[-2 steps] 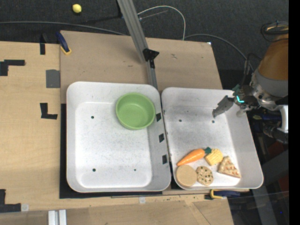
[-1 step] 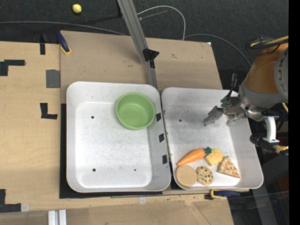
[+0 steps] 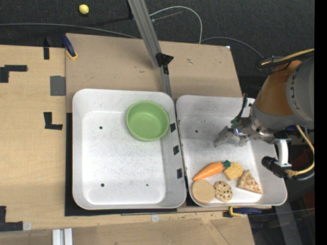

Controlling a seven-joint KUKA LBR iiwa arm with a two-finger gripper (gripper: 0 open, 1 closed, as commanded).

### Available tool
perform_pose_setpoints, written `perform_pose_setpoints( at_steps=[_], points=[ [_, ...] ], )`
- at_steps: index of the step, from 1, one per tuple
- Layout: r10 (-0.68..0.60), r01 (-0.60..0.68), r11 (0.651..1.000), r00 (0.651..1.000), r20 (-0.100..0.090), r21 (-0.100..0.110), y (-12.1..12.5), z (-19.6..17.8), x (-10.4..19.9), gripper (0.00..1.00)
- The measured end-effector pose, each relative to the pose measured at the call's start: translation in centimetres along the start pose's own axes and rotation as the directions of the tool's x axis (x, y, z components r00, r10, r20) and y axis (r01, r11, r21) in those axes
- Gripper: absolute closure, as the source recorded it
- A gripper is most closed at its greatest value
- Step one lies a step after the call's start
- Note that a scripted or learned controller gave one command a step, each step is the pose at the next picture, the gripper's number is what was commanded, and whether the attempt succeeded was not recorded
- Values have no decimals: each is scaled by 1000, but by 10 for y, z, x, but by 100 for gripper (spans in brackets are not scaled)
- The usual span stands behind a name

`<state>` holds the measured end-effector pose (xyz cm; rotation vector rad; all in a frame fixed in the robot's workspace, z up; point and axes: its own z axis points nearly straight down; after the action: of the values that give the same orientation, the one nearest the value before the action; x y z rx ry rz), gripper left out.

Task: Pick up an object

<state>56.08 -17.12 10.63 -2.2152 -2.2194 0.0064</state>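
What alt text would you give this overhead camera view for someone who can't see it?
A grey robot arm's gripper hangs over the right bin, above toy food: a carrot, corn, pizza slice and two cookies. The left bin holds a green bowl.

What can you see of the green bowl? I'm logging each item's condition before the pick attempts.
The green bowl is a round, light green dish, plain and smooth, plastic by the look of it. It stands upright with its opening up and nothing visible inside. It sits in the left white bin, in the upper right part, close to the wall shared with the right bin. Only the bin floor touches it. The gripper is apart from it, over the right bin.
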Motion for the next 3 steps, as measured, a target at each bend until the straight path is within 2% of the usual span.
perform_pose_setpoints(
  at_steps=[1, 2, 3],
  points=[
    [0, 0, 1000, 1000, 3, -6, 0, 18, 1, 0],
    [-1, 1, 1000, 1000, 2, -6, 0, 7, 1, 100],
    [0, 0, 1000, 1000, 2, -11, 11, -46, 4, 100]
  ],
)
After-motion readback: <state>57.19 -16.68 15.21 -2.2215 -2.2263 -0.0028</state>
